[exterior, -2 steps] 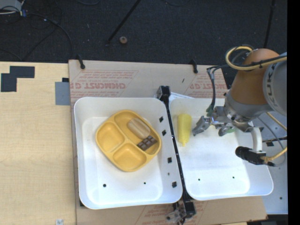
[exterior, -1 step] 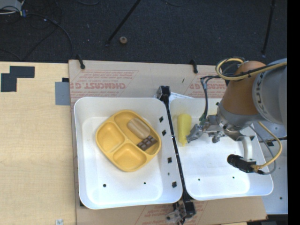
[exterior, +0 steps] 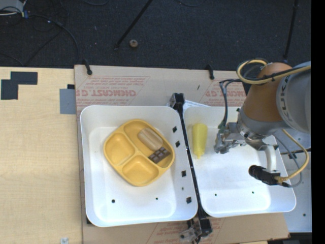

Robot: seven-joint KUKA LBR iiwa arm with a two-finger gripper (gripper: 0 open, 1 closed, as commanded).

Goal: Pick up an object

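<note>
Two shallow white plastic bins sit side by side on the pale wooden surface [exterior: 35, 161]. In the left bin [exterior: 96, 197] we see a yellow three-compartment plastic tray [exterior: 119, 151]; its far-right compartment holds a tan oblong piece [exterior: 150, 138] and a dark brown blocky piece [exterior: 160, 155], too small for us to identify. In the right bin [exterior: 238, 197], a yellow corn-like cylinder [exterior: 198, 139] lies close beside the black divider [exterior: 185, 156]. Just right of it hangs the grey metal hand [exterior: 222, 142], near but apart from it; whether it is clenched or released we cannot tell, since the wrist hides much. The arm is cut off at the right.
</note>
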